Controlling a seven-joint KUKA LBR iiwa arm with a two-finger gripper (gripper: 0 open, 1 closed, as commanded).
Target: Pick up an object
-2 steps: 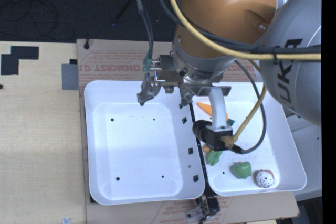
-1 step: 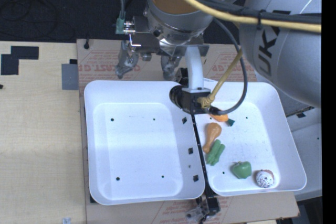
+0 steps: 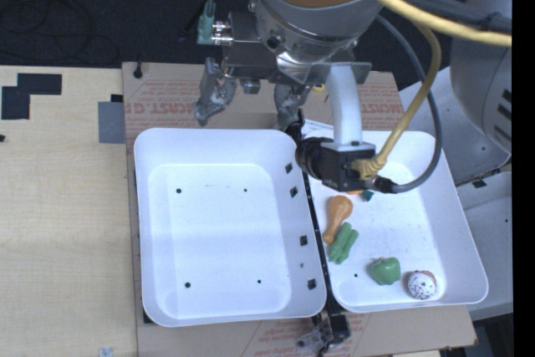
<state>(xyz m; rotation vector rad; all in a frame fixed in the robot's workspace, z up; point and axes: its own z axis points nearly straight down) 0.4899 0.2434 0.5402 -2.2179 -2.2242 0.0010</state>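
My gripper [image 3: 249,104] hangs above the back rim of the left bin [image 3: 150,180], over the cardboard. Its two fingers [image 3: 212,99] stand wide apart, open, with only cardboard showing between them. The objects lie in the right bin [image 3: 464,238], well in front and to the right of the gripper: an orange drumstick-shaped piece [image 3: 338,214], a long green piece [image 3: 343,243] touching its lower end, a green pepper-like piece [image 3: 384,270] and a white-and-brown ball [image 3: 422,284].
A black unit [image 3: 334,163] with a yellow cable [image 3: 410,125] hangs from the arm over the right bin's back left corner. The divider between the bins [image 3: 311,230] carries black clips. The bench [image 3: 58,213] lies to the left.
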